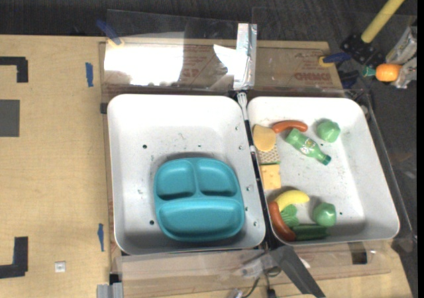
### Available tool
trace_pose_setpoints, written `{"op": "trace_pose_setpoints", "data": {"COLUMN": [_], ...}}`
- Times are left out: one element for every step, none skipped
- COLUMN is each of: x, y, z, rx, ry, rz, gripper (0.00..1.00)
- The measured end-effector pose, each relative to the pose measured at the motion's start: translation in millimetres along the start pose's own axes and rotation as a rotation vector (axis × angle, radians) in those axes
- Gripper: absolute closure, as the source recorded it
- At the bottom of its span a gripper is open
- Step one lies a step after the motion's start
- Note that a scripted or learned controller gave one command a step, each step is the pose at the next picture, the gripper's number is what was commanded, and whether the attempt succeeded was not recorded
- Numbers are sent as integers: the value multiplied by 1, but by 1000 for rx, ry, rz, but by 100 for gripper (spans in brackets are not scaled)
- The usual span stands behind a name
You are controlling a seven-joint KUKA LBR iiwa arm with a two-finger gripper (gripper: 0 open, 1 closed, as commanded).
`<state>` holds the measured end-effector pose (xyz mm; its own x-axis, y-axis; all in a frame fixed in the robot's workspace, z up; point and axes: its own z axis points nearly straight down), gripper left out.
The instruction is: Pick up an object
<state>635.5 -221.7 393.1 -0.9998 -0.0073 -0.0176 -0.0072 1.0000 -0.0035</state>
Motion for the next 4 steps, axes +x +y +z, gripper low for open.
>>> {"op": "trace_pose_setpoints", "data": {"x": [-30, 6, 11, -32], "y": [-1, 0, 0, 0], "z": [78, 162, 56, 52], "rx": [-7, -7, 1, -4], "ry": [20, 17, -3, 8], "rz": [-60, -173, -123, -53], "gripper": [100, 100, 100, 100]}}
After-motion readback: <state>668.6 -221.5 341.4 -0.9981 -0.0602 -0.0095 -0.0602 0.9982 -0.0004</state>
